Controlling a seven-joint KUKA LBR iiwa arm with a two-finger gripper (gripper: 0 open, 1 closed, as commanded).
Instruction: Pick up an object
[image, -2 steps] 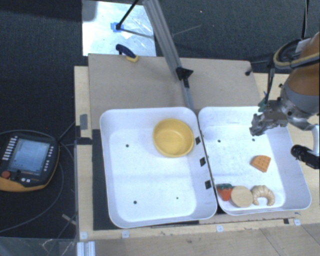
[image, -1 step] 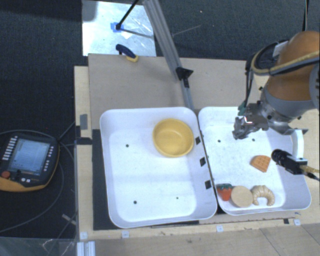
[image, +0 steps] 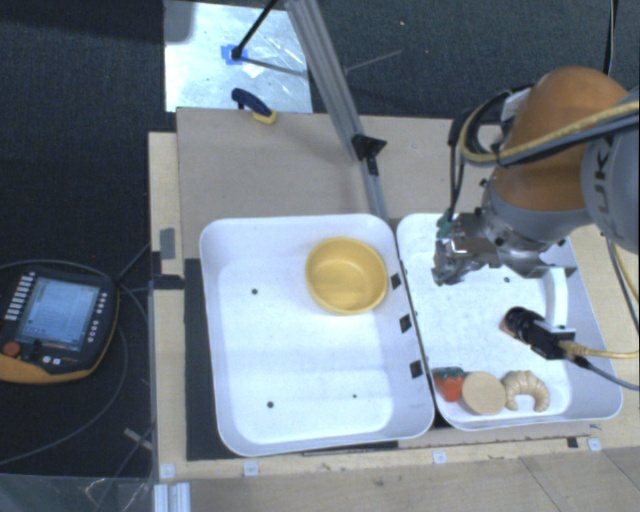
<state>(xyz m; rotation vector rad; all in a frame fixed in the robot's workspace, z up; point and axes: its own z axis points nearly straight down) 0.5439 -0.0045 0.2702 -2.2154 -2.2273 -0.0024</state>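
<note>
A yellow bowl (image: 346, 275) sits at the back right of the left bin (image: 250, 330). In the right bin (image: 470, 330), along its front edge, lie a small red and green item (image: 449, 382), a tan round disc (image: 482, 393) and a pale croissant-shaped piece (image: 527, 389). My gripper (image: 452, 262) hangs over the back left part of the right bin, well behind those three items. Nothing shows between its fingers, and their spacing is unclear from this angle.
A grey pole (image: 335, 85) slants across the bench behind the bins. A teach pendant (image: 52, 322) lies on the floor at the left. A blue and yellow clamp (image: 252, 103) sits at the bench's back edge.
</note>
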